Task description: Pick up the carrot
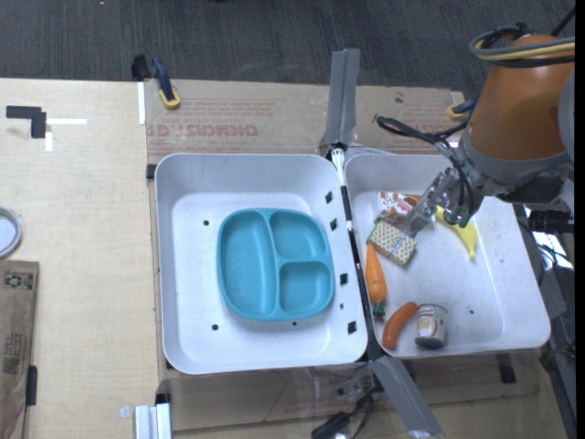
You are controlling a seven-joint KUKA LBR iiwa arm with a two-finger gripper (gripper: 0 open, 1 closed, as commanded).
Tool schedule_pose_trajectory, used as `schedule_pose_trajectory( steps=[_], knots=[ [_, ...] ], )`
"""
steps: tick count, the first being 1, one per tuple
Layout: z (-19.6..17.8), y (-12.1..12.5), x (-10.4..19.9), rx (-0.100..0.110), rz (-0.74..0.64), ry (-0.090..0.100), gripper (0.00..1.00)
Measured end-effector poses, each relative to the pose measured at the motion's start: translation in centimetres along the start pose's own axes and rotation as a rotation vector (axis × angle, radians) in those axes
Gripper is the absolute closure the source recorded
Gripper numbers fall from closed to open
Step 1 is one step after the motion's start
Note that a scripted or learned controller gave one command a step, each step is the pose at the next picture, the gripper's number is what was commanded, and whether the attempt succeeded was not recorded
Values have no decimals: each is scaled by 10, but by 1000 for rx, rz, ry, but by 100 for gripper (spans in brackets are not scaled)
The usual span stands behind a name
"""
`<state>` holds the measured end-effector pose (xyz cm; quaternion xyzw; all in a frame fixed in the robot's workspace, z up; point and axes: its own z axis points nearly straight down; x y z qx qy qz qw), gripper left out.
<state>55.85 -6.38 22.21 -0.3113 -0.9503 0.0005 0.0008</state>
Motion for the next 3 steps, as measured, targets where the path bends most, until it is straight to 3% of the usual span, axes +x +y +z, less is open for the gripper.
schedule_pose_trajectory(
  steps=[1, 2, 3],
  knots=[
    [-26, -91, 10, 2, 344, 2, 100],
    [-8, -143, -6, 0, -85, 3, 100],
    [-39, -80, 39, -1, -105, -1, 100]
  ],
)
